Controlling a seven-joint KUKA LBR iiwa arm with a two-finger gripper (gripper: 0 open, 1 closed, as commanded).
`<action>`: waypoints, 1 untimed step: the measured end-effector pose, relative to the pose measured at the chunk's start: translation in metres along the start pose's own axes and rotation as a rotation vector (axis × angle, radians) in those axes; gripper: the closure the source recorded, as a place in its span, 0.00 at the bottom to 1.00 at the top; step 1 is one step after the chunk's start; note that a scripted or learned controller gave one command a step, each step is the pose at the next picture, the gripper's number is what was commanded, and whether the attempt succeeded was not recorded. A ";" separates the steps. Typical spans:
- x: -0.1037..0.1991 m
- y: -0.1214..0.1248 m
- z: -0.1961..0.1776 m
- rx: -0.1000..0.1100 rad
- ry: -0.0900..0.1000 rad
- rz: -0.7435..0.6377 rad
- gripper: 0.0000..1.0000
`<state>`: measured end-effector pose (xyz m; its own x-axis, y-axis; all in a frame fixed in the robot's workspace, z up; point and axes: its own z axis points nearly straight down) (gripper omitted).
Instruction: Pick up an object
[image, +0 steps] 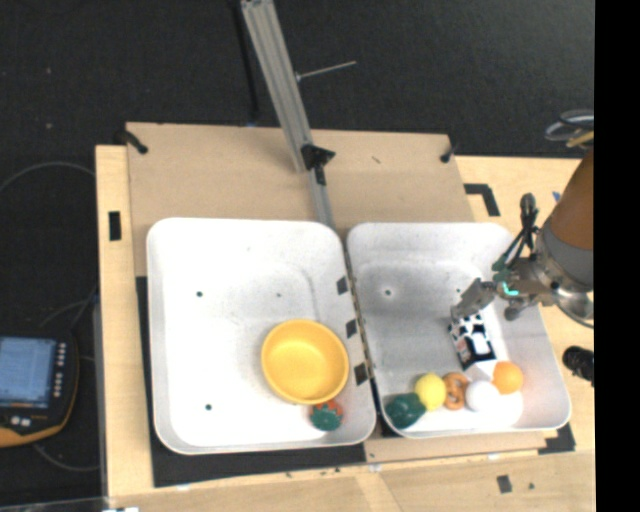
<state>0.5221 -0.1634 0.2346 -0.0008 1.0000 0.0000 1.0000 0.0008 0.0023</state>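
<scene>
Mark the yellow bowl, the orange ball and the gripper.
yellow bowl (305, 360), camera view, the inner floor of the bowl.
orange ball (508, 377), camera view, the middle of its top.
gripper (468, 312), camera view, midway between its fingertips.

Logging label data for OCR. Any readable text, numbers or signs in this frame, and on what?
No text reads here.
Black-and-white marker tag by the gripper in the right bin: a pattern, no letters to make out.
Handheld pendant, left of the bench: its blue screen is too blurred to read.
</scene>
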 end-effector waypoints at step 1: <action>-0.011 0.003 0.050 0.006 -0.002 0.002 0.00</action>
<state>0.5251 -0.1742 0.1845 0.0009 1.0000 -0.0016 1.0000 -0.0009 -0.0034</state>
